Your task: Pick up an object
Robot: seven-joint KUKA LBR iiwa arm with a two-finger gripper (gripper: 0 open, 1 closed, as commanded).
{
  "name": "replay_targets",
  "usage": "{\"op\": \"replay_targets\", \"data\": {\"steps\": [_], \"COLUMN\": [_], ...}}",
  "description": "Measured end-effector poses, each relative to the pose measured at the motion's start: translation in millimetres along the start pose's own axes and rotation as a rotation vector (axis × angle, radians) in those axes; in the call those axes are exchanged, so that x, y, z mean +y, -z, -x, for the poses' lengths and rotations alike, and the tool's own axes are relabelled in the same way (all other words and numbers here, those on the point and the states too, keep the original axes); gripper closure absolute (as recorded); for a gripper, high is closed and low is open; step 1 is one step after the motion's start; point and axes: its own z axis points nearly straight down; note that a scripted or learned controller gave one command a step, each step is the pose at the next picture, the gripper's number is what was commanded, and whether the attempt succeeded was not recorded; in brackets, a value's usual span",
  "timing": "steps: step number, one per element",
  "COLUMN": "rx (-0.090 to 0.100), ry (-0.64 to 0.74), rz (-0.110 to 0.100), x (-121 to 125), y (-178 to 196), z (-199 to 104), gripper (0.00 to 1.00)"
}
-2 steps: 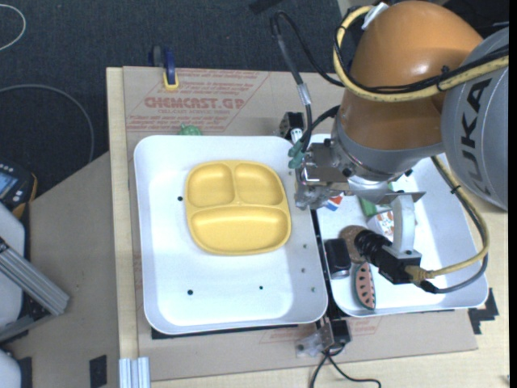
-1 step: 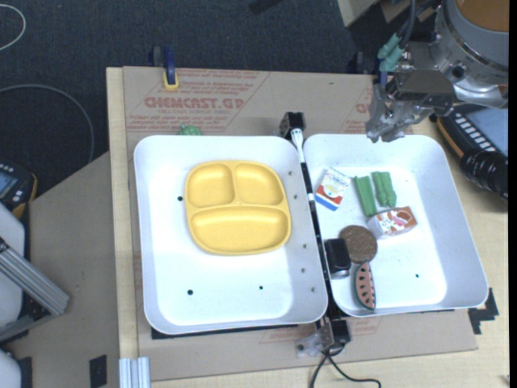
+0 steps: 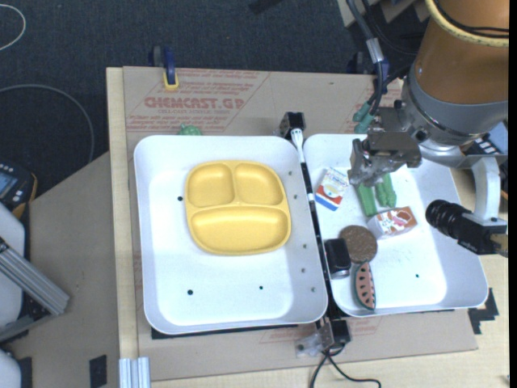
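Room: dark carpet (image 3: 73, 23) surrounds the bench, with loose cables trailing across it at the left and top.
Surface: a brown board (image 3: 202, 95) printed with red lettering carries two shallow white bins set edge to edge.
Left bin (image 3: 161, 281): a yellow divided plate (image 3: 237, 206) lies in its upper half.
Right bin (image 3: 428, 289): small toy foods lie together toward its left side.
Arm: the gripper (image 3: 373, 174) hangs over the upper part of the right bin, just above a green piece (image 3: 378, 196).
Jaws: whether spread or closed cannot be told from this angle.
Likely target: the green piece, lying flat between a white carton (image 3: 330, 189) and a red-and-white packet (image 3: 393, 221).
Handling: it looks light, stiff and smooth plastic, liable to slip; a pinch across its narrow width seems best.
Neighbours: a brown round disc (image 3: 358, 242) and a watermelon slice (image 3: 364, 285) sit nearer the front, well clear of the gripper.
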Motion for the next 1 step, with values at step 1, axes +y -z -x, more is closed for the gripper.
{"op": "replay_targets", "data": {"steps": [1], "rx": [0.002], "ry": [0.005], "rz": [0.007], "x": [0.8], "y": [-8.0], "z": [-13.1], "gripper": [1.0]}}
